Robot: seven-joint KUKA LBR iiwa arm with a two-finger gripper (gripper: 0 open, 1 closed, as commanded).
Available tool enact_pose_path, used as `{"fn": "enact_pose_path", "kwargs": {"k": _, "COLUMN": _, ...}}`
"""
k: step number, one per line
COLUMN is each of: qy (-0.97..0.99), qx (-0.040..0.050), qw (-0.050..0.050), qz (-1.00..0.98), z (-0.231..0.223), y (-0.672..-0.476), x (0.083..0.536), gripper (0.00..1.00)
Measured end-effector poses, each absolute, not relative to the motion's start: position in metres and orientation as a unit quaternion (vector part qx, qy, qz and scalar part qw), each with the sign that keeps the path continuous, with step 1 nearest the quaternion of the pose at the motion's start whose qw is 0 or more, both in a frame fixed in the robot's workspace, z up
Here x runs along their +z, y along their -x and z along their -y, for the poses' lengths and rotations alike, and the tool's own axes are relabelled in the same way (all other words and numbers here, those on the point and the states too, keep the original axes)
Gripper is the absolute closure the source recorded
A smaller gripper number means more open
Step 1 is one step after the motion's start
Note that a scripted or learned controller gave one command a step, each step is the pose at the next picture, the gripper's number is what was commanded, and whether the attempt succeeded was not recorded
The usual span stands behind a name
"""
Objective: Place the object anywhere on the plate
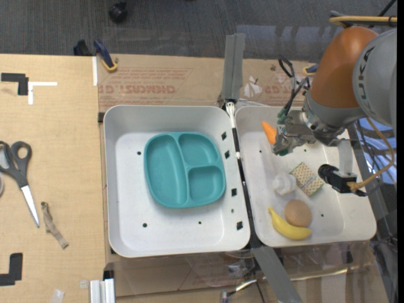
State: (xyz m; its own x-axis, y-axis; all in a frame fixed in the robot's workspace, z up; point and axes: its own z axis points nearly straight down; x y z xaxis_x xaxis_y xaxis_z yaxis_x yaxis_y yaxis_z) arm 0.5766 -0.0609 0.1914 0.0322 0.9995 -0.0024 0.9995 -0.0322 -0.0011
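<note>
The gripper [285, 141] is being held low inside the right bin [355, 227], near that bin's far left corner, and how far it is open cannot be told, since its tip is being hidden by cables and its own dark body; nothing is being seen in its grasp. Just to the left of the gripper, an orange carrot-like piece [269, 131] is being left on the bin floor, and whether it is being touched by the gripper cannot be told. Nearer the camera than the gripper, and slightly to its right, a small checkered packet [307, 178] is being shown lying flat, with a crumpled white lump [283, 183] just beside it. Further from the gripper in the same direction, a round brown ball [298, 213] is being rested against a yellow banana [288, 226] at the near side of the bin. Above and to the right of the gripper, the arm's orange band [341, 59] is being carried over the bin's far right corner. Well to the left of the gripper, past the bracket joining the two bins, the teal plate [165, 169] with its three compartments is being kept in the middle of the left bin [121, 194], with nothing being carried on it. Farthest to the left of the gripper, a pair of scissors [20, 174] is being left on the cardboard-covered bench [57, 131].
</note>
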Motion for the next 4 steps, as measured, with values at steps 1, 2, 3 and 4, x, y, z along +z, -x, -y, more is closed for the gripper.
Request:
{"fn": "enact_pose_path", "kwargs": {"k": 1, "qy": -0.718, "qx": -0.0011, "qw": 0.0, "qz": -0.696, "z": 0.061, "y": -0.577, "x": 0.191, "gripper": 0.0}}
{"fn": "enact_pose_path", "kwargs": {"k": 2, "qy": -0.718, "qx": -0.0014, "qw": 0.001, "qz": -0.696, "z": 0.062, "y": -0.578, "x": 0.201, "gripper": 1.0}}
{"fn": "enact_pose_path", "kwargs": {"k": 3, "qy": -0.543, "qx": 0.0, "qw": 0.001, "qz": -0.839, "z": 0.1, "y": -0.598, "x": 0.131, "gripper": 1.0}}
{"fn": "enact_pose_path", "kwargs": {"k": 4, "qy": -0.398, "qx": 0.0004, "qw": 0.002, "qz": -0.917, "z": 0.044, "y": -0.586, "x": 0.192, "gripper": 1.0}}
